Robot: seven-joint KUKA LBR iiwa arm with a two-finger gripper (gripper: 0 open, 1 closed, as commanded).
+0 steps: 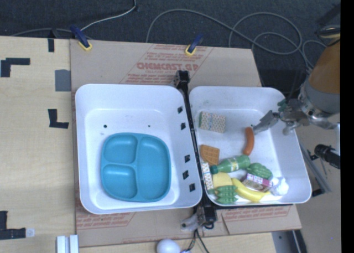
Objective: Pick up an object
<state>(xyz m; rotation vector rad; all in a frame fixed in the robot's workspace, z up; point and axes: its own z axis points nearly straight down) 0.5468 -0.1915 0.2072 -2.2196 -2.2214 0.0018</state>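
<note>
Toys crowd the near corner of the right bin [287, 152]: a banana [250, 192] at about 6 o'clock of that bin, a yellow piece [220, 180] and a green ridged piece [225, 194] just beside it, a green bottle [231, 164] lying on its side above them, a wrapped green item [258, 172] touching the banana's upper side. A patterned strip [207, 176] lies against the centre wall. An orange cracker [209, 153] sits at the pile's 11 o'clock, a speckled sponge-like block [213, 122] farther back toward 10 o'clock of the bin. A sausage [249, 140] lies alone near bin centre, long axis running roughly 12 to 6.

Left bin [88, 108] bears a blue divided plate [136, 167], low and central.

Arm [323, 83] enters at 3 o'clock. The tool [271, 120] hangs over the right bin's 2 o'clock area, one grey finger [264, 122] pointing toward the sausage's upper end, near it but apart. How wide the tool stands: cannot tell from this slant. Nothing is seen between its parts.

Step in hand, by my reading: approach, before any grasp. No object lifted; every toy rests on the bin floor. Likeliest target is the sausage, being closest to the tool and clear of neighbours.

Next move calls for shifting toward 8 o'clock to centre over the sausage, turning so closure crosses its short axis, then descending. Risk: the round body rolls away from a glancing touch.
</note>
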